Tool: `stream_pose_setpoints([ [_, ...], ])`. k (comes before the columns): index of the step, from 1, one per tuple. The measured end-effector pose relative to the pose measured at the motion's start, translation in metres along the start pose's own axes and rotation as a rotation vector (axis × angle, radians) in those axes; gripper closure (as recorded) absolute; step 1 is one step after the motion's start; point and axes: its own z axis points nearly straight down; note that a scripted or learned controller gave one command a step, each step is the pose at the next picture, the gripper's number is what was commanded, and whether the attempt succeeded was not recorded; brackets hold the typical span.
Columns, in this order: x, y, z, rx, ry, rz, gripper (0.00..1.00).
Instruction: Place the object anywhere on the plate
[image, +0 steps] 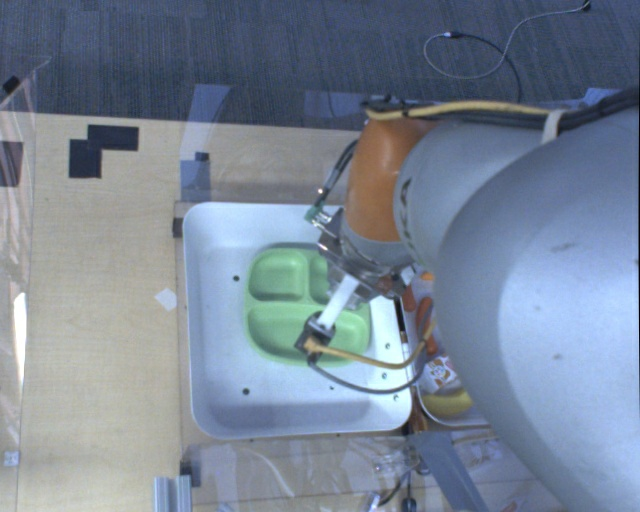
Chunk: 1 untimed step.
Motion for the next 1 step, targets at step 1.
stream_pose_setpoints([
  [1,-0.0201,0.0319,-0.0002,0.0,0.0,-0.064,1.0],
])
